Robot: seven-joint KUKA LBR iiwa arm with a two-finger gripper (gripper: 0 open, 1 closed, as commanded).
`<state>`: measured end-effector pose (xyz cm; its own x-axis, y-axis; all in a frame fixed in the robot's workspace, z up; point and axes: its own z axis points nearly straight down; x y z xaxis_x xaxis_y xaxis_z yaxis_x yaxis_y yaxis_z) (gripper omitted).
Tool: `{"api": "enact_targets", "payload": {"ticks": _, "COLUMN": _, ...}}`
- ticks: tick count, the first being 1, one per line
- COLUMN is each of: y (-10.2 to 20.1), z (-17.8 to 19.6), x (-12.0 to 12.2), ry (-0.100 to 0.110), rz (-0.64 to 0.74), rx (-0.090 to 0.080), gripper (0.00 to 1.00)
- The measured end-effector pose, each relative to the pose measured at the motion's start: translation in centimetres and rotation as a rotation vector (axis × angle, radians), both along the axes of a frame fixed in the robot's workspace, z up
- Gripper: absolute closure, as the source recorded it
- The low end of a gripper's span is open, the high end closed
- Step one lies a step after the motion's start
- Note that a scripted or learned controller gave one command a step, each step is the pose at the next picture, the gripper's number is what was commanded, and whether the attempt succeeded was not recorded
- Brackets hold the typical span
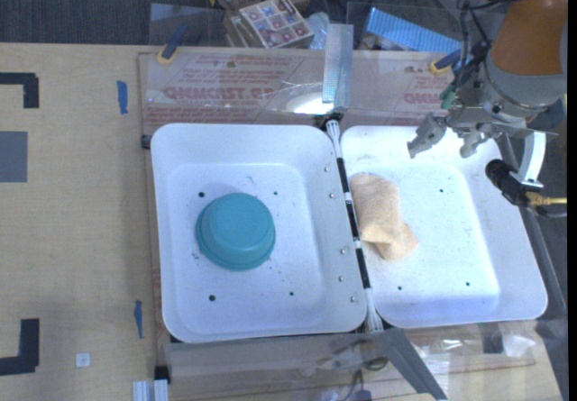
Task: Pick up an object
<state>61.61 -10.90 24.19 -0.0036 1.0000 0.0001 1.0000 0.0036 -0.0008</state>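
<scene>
**Tool spread above the right bin, nothing in it**

The tool (444,143) hangs over the far end of the right bin (469,300), its two fingers (421,143) parted with nothing between them. Just below and to its left in the picture lies a crumpled tan cloth (380,214), against the bin's left wall. Well off to the tool's left, a teal bowl (236,230) sits upside down in the left bin (180,165).
</scene>
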Motion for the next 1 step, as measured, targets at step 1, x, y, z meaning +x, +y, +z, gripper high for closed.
{"api": "enact_targets", "payload": {"ticks": 1, "y": 1.35, "z": -6.16, "x": -5.58, "ry": 0.0, "rz": 0.133, "rx": 0.0, "gripper": 0.0}}
